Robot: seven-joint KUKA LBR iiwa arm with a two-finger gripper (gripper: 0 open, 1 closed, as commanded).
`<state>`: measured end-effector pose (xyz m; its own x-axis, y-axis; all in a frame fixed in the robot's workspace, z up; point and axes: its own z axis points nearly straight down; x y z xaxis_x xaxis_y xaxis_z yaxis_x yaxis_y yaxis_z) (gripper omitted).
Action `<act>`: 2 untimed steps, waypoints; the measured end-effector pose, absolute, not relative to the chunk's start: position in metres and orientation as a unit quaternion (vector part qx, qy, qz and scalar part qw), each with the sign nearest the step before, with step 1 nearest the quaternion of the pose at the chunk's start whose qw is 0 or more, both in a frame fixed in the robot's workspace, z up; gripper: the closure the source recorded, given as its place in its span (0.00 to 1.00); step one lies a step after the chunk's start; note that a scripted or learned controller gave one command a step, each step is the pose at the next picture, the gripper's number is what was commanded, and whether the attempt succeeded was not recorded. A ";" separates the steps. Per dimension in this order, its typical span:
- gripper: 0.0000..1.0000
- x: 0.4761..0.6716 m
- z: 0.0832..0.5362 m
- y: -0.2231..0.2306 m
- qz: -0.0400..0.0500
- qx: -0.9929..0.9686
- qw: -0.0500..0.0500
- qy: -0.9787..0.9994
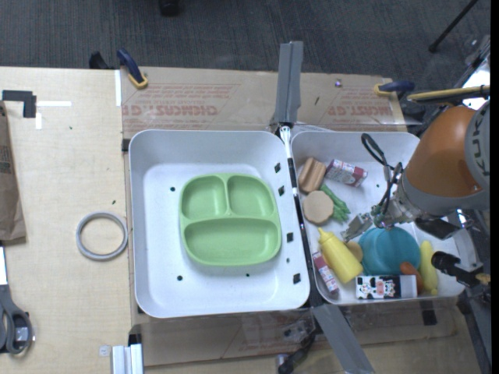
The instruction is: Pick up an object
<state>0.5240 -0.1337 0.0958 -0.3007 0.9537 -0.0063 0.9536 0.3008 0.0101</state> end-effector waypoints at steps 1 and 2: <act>1.00 0.525 0.105 -0.135 0.002 0.593 0.006 0.805; 0.00 0.525 0.105 -0.135 0.002 0.593 0.006 0.805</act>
<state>0.5245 -0.1350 0.1050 -0.2968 0.9549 -0.0074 0.9548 0.2969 0.0105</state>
